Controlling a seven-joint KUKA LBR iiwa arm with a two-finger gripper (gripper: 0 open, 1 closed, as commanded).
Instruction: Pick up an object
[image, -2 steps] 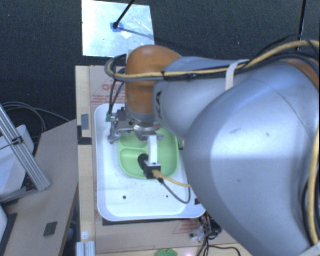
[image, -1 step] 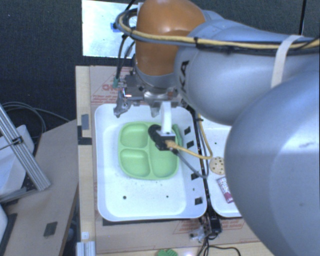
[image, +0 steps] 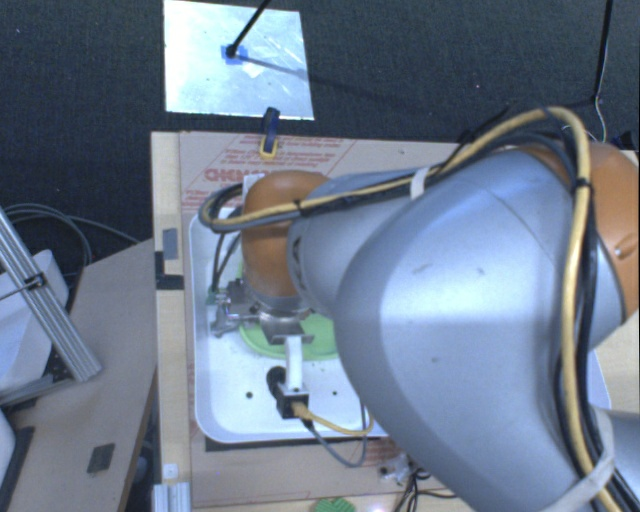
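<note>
We find the tool (image: 266, 324) over a green disc (image: 320, 345) in the white bin (image: 212, 415); its state we cannot tell; disc judged light, thin, stiff; grip the rim.

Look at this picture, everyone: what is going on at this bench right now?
The grey arm reaches in from the right into a white bin. Its wrist is low over a pale green object lying on the bin floor. The arm hides whether anything has been gripped.
</note>
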